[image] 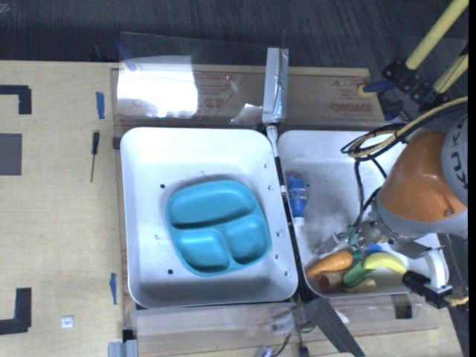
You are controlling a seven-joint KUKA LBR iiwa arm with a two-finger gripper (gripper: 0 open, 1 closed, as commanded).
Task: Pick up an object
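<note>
So I'm down low in the right bin (327, 151), with my gripper (362, 245) hovering right over the little pile of toy food near the front edge: an orange carrot (331, 262), a green piece (358, 273) and a yellow banana (385, 262) all crammed together. Honestly can't tell how my gripper is set, my own orange wrist is blocking it. The blue bottle (297, 197) sits apart along the divider, and the blue tray (217, 225) in the left bin (149, 155) isn't my problem. Tip for this step: commit to one item, probably the carrot since it's on the outside of the pile, come straight down centred on it, and don't snag the neighbours or the bin wall.
</note>
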